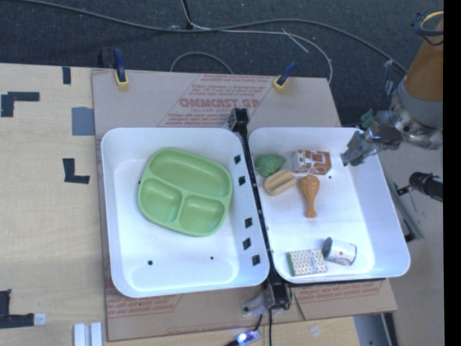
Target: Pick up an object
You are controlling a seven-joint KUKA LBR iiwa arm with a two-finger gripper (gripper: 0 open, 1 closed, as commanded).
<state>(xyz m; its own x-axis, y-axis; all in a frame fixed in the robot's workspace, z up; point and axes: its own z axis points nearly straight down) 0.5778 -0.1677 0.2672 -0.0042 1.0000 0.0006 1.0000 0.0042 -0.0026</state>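
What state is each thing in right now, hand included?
hand: above the right bin's far right rim, nothing seen in it
green tray: flat in the left bin, compartments bare
green leafy toy: beside the bread roll, touching
drumstick: lying flat, free
patterned carton: lying apart from the hand
can: on its side
patterned box: flat, near rim

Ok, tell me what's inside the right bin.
The right bin holds a green leafy toy, a bread roll, a drumstick, a brown-and-white patterned piece, a small can and a speckled box. Anything beneath them is covered.
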